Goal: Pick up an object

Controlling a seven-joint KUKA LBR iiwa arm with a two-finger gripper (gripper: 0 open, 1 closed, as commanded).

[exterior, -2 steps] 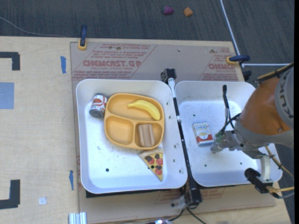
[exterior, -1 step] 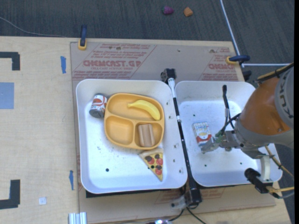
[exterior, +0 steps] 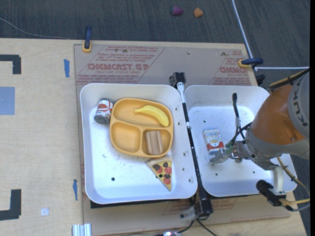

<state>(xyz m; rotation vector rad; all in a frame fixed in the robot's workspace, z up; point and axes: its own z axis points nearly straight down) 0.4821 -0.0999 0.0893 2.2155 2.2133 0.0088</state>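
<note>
A small white carton (exterior: 212, 138) with a red and green label lies in the right bin (exterior: 216, 181), near its middle left. My gripper (exterior: 219, 156) reaches in from the right and sits just below the carton's near end, low over the bin floor. In the left bin (exterior: 98, 181) a yellow divided tray (exterior: 123, 136) holds a banana (exterior: 153, 113) and a brown block (exterior: 154, 142). A small can (exterior: 103, 111) lies left of the tray and a pizza slice (exterior: 163, 171) lies below it.
The arm's orange band (exterior: 278, 122) covers the right bin's right side. A black rod (exterior: 236, 109) stands in the right bin's upper part. Clamps (exterior: 87, 39) hold the board at the back.
</note>
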